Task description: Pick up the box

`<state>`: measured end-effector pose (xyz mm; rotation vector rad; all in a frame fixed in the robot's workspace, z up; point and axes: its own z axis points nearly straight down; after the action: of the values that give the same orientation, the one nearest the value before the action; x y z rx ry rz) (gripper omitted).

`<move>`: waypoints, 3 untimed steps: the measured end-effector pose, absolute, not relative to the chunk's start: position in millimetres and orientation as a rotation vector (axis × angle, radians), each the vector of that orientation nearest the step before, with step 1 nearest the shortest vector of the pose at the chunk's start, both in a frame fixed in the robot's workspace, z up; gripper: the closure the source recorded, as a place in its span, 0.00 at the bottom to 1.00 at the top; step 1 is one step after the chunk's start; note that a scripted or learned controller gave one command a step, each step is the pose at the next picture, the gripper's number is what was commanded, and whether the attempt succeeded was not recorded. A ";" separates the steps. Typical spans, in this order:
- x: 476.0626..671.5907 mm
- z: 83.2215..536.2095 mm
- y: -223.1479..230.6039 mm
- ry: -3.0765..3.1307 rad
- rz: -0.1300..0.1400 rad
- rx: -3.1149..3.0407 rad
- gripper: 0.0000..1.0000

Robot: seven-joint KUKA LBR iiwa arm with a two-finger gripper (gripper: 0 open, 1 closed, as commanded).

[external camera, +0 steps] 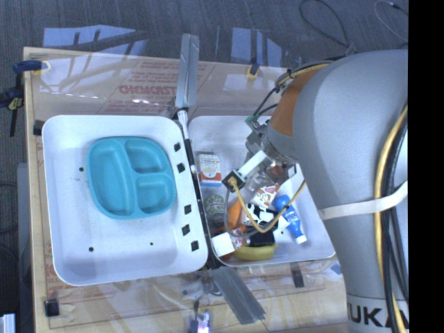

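Note:
The box (209,168), a small upright carton with an orange and white face, lies in the right bin (220,132) near its left wall. My gripper (262,194) is low in the same bin, to the right of the box and a short way apart from it, over a pile of small things. The grey arm and wrist hide much of the gripper. Nothing shows as held.
Beside the gripper lie a blue and white tube (289,219), an orange item (235,215), a yellow banana (255,252), a white block (222,243) and a dark round item (214,203). The left bin (62,207) holds a teal divided plate (132,175).

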<state>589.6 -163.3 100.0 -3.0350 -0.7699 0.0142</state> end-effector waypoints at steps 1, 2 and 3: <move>555.1 228.9 -105.5 -0.653 0.005 -3.069 1.00; 528.7 220.3 -141.5 -0.845 0.010 -3.021 1.00; 492.1 224.6 -167.3 -0.421 0.011 -3.108 1.00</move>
<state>492.1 -167.3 224.6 -3.1076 -0.4206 0.0110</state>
